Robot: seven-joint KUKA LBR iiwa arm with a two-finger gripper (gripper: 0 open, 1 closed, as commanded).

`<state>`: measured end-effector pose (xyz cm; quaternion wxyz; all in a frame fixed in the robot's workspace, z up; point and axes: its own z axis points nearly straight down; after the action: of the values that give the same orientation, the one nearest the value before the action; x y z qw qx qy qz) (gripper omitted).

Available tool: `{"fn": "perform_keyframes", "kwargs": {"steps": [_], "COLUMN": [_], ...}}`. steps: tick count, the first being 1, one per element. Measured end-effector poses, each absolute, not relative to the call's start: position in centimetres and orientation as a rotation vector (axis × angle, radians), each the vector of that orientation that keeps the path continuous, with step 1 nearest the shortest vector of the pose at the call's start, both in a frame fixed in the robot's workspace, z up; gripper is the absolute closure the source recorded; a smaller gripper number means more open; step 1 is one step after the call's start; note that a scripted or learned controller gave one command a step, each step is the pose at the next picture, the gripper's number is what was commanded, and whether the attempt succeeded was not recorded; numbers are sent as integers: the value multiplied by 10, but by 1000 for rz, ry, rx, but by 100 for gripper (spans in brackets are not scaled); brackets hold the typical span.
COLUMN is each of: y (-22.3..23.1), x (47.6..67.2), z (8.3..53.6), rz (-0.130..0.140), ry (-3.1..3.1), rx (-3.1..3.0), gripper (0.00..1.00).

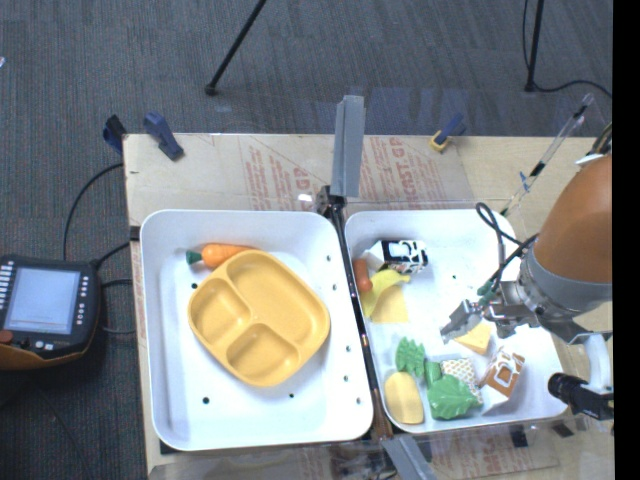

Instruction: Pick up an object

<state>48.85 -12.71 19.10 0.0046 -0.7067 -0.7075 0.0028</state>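
Note:
My gripper (462,322) hangs over the right bin (455,230), near its middle right, just up and left of a yellow cheese wedge (478,341). Nothing shows held in it. Below it lie a green leafy toy (452,398), a second green piece (410,355), a yellow oval (403,398) and a small orange and white box (503,375). Farther up the bin sit a black and white cow toy (404,255), a yellow piece (388,299) and an orange piece (362,273) by the left wall.
The left bin (170,388) holds a yellow divided plate (259,316) and a carrot (218,254) at its upper left. A grey post (348,153) stands behind the wall between the bins. Cables (498,238) trail over the right bin's far right corner.

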Motion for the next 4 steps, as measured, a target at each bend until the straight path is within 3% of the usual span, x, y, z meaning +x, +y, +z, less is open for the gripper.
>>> {"fn": "perform_keyframes", "kwargs": {"steps": [1, 2, 3, 4], "y": [-83, -87, -100, -101], "x": [499, 478, 495, 494], "z": [116, 197, 85, 90], "rz": [6, 0, -1, 0], "ry": [-2643, -2715, -2815, -2801], "rx": [-1677, -1577, -1385, -1394], "gripper": [0, 0, 0, 100]}}
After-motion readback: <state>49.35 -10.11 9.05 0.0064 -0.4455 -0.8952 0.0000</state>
